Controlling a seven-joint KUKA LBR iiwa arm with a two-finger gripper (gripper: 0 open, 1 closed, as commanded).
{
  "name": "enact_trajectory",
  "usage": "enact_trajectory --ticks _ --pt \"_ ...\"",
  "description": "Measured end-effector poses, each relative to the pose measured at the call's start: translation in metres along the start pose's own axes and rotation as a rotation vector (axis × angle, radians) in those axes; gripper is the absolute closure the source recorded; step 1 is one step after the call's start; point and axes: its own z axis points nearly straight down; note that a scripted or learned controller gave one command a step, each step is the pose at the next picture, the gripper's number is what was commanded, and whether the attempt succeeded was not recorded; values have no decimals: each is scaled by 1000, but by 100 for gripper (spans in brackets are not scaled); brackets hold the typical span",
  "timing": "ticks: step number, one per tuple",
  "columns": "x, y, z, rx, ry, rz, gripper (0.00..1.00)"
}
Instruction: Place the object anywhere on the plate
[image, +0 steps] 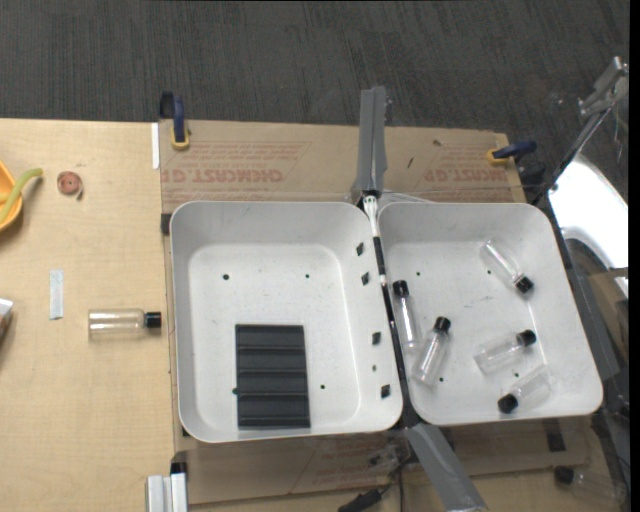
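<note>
Closest to me, the black ribbed rectangular plate (270, 377) lies flat at the front of the left shallow white bin (200, 300). I take it as the target, set alone so that anything dropped on it is easy to judge.

Across the divider, the right shallow white bin (560, 300) holds the candidates: five clear plastic vials with black caps, all lying on their sides and scattered. One lies at the front rim (520, 392), one just behind it (505, 350), and one near the middle (432, 350). A thin one lies along the divider (403, 310), and the farthest is toward the back (505, 268). None is on the plate, so the task looks not yet begun. How the jaws stand I cannot tell.

Left of the bins, on the pale wooden table (80, 400), a clear bottle with a black cap (122, 321) rests on its side, well apart from the work. Beyond it sits a small reddish disc (68, 182).

A brown cardboard sheet (300, 165) lies under the bins, pinned at its back corners by a blue clamp (172, 110) and a second one (510, 153), presumably to stop it sliding. Dark grey carpet (300, 50) stretches behind.
</note>
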Motion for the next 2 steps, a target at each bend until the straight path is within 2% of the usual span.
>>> enact_trajectory --ticks 1,2 --pt "59 -6 1 3 0 291 0" --pt "2 -33 2 3 0 415 0"
